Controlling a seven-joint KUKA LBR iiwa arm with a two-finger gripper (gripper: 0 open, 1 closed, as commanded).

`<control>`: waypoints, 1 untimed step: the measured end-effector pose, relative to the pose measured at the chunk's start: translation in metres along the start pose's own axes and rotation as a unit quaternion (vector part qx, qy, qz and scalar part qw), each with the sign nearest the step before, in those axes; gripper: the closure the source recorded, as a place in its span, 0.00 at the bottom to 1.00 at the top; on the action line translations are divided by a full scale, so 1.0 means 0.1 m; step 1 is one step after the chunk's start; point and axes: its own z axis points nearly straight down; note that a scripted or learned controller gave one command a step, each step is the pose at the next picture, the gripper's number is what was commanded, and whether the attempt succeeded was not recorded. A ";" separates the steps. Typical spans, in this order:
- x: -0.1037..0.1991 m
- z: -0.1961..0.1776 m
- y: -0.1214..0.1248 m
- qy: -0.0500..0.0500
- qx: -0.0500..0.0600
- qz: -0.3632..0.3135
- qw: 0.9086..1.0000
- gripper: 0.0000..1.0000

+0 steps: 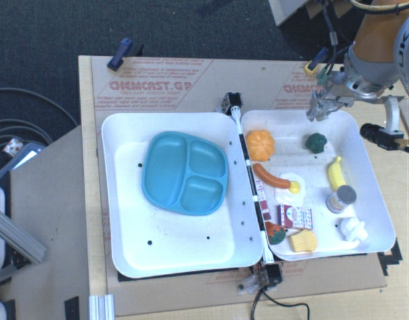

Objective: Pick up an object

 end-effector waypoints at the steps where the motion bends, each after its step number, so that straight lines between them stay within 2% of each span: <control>1: -0.01 0.01 -0.01 0.000 0.002 0.000 1.000 0.00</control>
